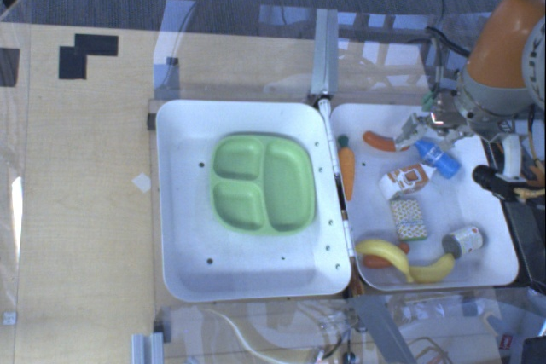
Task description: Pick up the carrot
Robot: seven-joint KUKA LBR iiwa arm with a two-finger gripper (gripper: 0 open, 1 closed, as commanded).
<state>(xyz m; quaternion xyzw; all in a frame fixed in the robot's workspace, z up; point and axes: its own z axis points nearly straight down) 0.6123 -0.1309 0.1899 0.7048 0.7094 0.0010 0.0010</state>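
The carrot (345,169) is orange with a green top. It lies lengthwise along the left wall of the right bin (503,268), next to the divider. My gripper (429,130) hovers over the back of the right bin, well to the right of the carrot. It is open with nothing between its fingers. One fingertip is close to a red-orange sausage-shaped item (379,141), and a blue bottle (437,158) lies just below the gripper.
The left bin (183,268) holds a green divided plate (261,184). In the right bin are a small carton (406,180), a patterned box (409,219), a banana (405,261) and a grey can (464,241). The arm's orange band (503,38) rises at the right.
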